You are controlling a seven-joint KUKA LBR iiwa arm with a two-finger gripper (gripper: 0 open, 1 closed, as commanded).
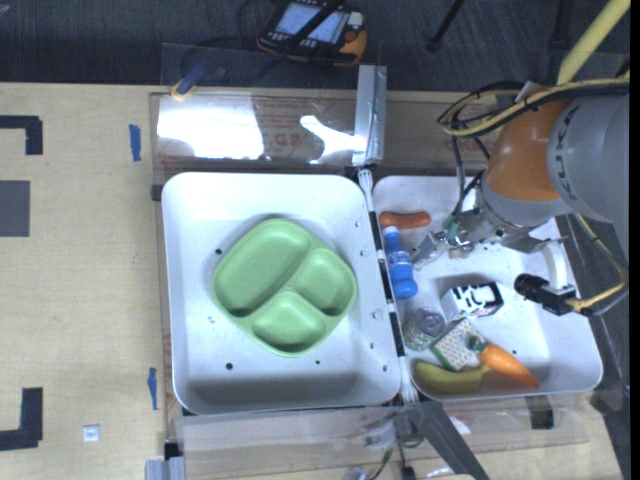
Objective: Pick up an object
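Looked down on a pale wooden bench (80, 268) with dark carpet beyond it and a handheld controller (310, 28) lying at the far edge. Saw two shallow white bins side by side.

Judged the likeliest target to be the blue bottle (400, 265), lying lengthwise against the dividing wall in the right bin (575, 368), with an orange-red sausage toy (405, 219) just beyond its cap. Found the gripper (447, 240) just beside both, low over the far half of that bin, hanging from the grey arm under the orange band (520, 158). Could not tell whether open or closed; made out nothing held.

Noted further out a black-and-white item (473, 296) mid-bin, then a small round metal tin (430, 323), a green speckled card (455, 346), a carrot (505, 363) and a banana (447, 376) crowded in the near corner, touching or overlapping. Noted a green divided plate (285, 283) alone in the left bin (190, 208).

Reckoned several ways for this to fail. Risked closing on the bin wall instead of the bottle, given how tightly the bottle hugged the divider. Risked rolling the bottle aside with an off-centre descent, being round and smooth. Risked catching the sausage toy too, or nudging it away, since so close. Risked snagging the loose yellow cable (600, 298) trailing over the bin's right rim.
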